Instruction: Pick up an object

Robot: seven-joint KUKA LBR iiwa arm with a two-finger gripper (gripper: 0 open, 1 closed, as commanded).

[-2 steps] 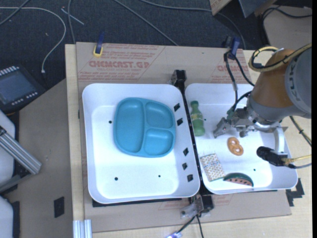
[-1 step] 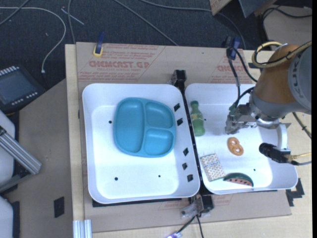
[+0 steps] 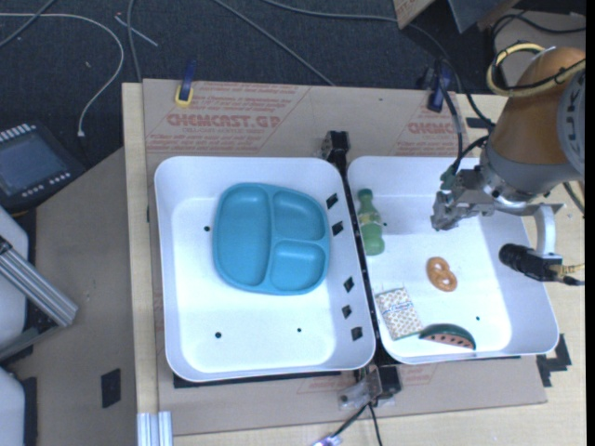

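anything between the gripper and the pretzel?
No. In the camera view only bare white bin floor separates the gripper from the pretzel, which lies just below it in the frame.

Red print reading "CHEMCAST GP" stands on the brown protective sheet (image 3: 279, 119) covering the desk, repeated across it.

We see a blue divided plate (image 3: 271, 238) in a white bin (image 3: 177, 249). Nearby lie a green bottle (image 3: 370, 223), an orange pretzel (image 3: 442, 274) and a checkered packet (image 3: 400, 311).
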